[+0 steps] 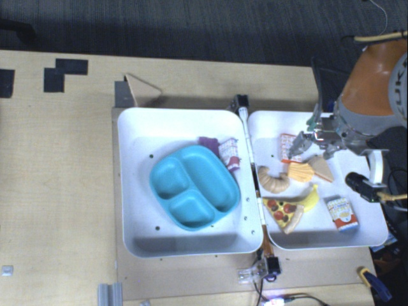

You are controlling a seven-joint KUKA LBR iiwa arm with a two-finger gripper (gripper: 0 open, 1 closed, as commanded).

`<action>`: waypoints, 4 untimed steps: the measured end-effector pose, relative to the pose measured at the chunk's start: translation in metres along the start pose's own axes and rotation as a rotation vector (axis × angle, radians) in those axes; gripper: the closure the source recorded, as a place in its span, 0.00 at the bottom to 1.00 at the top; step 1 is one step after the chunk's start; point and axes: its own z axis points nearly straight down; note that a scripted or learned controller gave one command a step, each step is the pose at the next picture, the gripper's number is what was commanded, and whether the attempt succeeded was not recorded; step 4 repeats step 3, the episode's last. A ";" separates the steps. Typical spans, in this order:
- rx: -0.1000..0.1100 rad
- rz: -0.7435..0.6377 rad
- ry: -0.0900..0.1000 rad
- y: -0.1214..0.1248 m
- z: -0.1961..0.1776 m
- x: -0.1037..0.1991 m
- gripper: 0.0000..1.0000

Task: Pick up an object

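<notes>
Claw (305, 146) low over right bin (366, 234), fingers apart and holding nothing, orange cheese wedge (302, 171) just below it, croissant (273, 181) below-left, banana (308, 199) further below.

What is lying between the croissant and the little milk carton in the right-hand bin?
In the camera view, a banana lies between the croissant and the carton, with a pizza slice just below that line.

In the right bin (366, 238) I see a tan croissant (274, 180), a yellow banana (307, 199) curving just beside a pizza slice (285, 212), and an orange cheese wedge (302, 171). A small carton (341, 213) lies flat nearer my side.
</notes>
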 end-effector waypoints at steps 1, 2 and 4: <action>-0.015 0.002 -0.003 0.011 0.099 -0.075 0.00; -0.017 -0.001 -0.002 0.012 0.088 -0.075 1.00; -0.004 0.000 0.000 0.010 -0.013 -0.005 1.00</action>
